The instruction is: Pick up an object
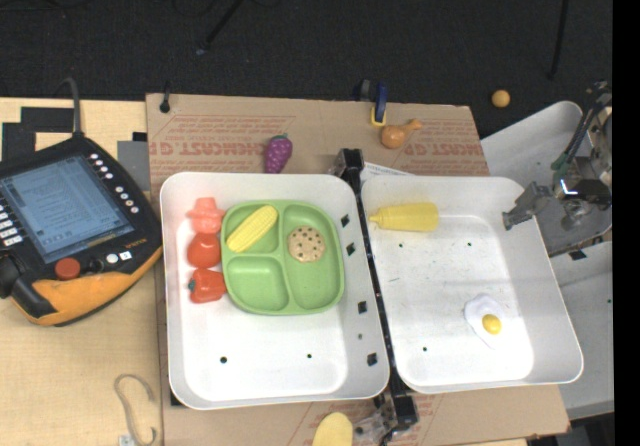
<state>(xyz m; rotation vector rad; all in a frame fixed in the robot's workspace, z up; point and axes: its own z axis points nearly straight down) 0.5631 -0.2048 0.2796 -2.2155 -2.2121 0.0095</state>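
Bring the hand (560, 196), whose grip state you cannot tell from here, squarely over the yellow plastic mustard bottle (405, 218) near the right white bin's (450, 364) far edge.

Divided plate (262, 286) in left bin (260, 374); bottle (405, 218) and egg (486, 318) in right bin (450, 354)

green tray (283, 286) w/ corn (249, 227), cookie (306, 244), L bin; mustard bottle (405, 218), egg (487, 318), R bin
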